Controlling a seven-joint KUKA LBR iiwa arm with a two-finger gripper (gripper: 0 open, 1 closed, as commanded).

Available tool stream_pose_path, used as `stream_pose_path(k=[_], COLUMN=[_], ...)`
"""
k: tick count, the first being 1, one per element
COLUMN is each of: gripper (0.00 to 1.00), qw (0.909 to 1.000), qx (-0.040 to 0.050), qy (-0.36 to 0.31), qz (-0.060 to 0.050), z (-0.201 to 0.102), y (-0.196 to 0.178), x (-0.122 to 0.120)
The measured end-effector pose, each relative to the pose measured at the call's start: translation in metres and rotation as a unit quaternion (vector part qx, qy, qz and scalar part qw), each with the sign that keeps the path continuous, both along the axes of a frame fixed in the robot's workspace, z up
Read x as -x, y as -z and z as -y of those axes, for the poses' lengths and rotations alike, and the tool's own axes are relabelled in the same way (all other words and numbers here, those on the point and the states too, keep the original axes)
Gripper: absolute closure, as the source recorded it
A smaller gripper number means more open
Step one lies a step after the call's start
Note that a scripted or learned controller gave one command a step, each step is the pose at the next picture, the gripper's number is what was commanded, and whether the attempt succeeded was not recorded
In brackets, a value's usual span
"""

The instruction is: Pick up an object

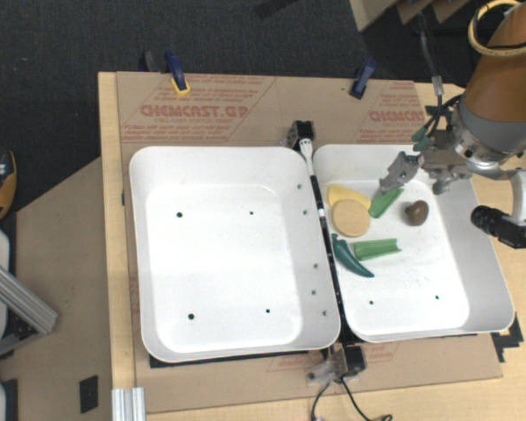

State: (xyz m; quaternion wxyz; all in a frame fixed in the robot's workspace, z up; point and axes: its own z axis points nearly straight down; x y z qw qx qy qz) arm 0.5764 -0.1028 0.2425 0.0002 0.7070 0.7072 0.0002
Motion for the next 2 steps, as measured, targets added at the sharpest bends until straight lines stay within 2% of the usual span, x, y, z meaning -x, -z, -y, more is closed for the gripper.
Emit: stream_pose_path(k=[1, 2], gripper=[0.00, 1.00], qw=[1.0000, 1.0000], qx=[-0.0006, 0.0004], qy=[-0.002, -0.001], qz=[0.003, 0.002], z=[-0.0500, -0.0474], y=[-0.0794, -0.0855], x=[0.0543, 0.0520])
